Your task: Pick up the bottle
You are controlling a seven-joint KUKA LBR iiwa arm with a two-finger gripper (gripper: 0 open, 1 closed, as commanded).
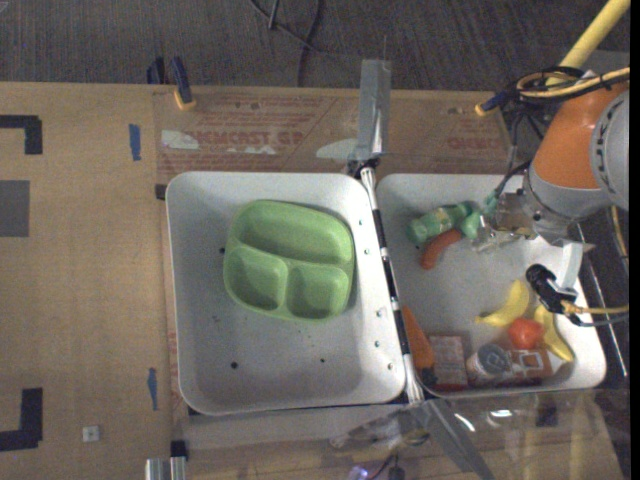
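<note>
Green bottle [443, 221] on its side, long axis left-right, near gripper [487, 230].

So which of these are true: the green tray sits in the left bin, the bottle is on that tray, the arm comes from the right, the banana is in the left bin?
1. The green divided tray sits in the left bin. True.
2. The green bottle lies on that tray. False: it lies in the right bin, beside the gripper.
3. The arm reaches in from the right. True.
4. The banana is in the left bin. False: right bin.
</note>
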